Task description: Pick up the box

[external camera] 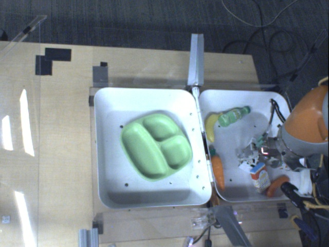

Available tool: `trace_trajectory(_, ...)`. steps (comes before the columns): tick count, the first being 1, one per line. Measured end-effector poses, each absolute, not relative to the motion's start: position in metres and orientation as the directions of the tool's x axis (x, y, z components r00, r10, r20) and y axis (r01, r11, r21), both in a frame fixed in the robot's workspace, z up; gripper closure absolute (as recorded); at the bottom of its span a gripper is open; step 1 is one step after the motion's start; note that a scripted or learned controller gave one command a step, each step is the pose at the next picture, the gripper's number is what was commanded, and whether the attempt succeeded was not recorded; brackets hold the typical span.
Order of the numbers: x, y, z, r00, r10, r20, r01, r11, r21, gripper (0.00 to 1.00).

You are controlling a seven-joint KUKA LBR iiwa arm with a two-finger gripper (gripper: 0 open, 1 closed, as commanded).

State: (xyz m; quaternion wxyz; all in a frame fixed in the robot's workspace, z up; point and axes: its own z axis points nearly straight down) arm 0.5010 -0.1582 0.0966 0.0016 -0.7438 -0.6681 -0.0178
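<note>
The box (260, 176) is a small white carton with red and blue print, lying near the front of the right bin (234, 192). My gripper (255, 154) hangs low over the middle of that bin, just behind and slightly left of the box. Its dark metal parts overlap the box's upper end, and I cannot tell whether they touch. The arm's orange band (308, 120) sits above it at the right.
The right bin also holds a yellow banana (211, 126), a green bottle (233, 116) at the back, an orange carrot (218, 171) along the left wall and a red-orange item (277, 184) at the front right. A green divided plate (156, 145) lies in the left bin (105, 153).
</note>
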Motion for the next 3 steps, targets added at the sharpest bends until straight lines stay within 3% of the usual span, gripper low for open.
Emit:
trace_trajectory(1,0.591,-0.154,0.088,0.270,0.963,0.002,0.963,-0.270,0.009,0.00)
trace_trajectory(2,0.528,-0.154,0.088,0.274,0.962,0.002,0.962,-0.274,0.010,0.00)
trace_trajectory(3,0.489,-0.195,0.093,0.320,0.947,0.001,0.947,-0.320,0.006,0.00)
